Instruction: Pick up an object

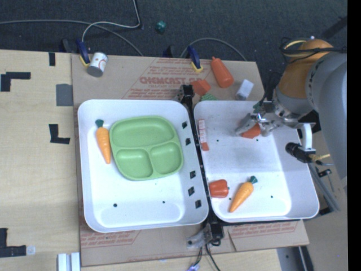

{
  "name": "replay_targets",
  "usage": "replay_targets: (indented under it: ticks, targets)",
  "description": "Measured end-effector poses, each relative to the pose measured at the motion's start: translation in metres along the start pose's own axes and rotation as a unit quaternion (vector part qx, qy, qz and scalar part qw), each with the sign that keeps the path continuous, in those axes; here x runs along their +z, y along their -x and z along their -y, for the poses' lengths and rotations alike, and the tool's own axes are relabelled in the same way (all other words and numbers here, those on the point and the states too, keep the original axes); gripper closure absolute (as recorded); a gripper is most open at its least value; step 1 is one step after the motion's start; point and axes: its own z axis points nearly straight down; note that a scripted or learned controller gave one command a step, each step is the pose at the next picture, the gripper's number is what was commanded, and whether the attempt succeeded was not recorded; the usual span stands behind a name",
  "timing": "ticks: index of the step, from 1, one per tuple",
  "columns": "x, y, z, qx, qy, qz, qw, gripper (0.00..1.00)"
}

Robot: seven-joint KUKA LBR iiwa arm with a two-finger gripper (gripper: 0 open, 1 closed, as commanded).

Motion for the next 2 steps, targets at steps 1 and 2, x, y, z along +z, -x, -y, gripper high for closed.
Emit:
replay_targets:
  ticks: [1, 2]
  targets:
    - [0.0004, -0.0344, -0.0197, 0.000, 0.001, -0.001, 1.0000, 0.00]
    - [-0.0091, -0.0342, -0.0195, -0.001, 0.000, 0.000, 1.0000, 1.00]
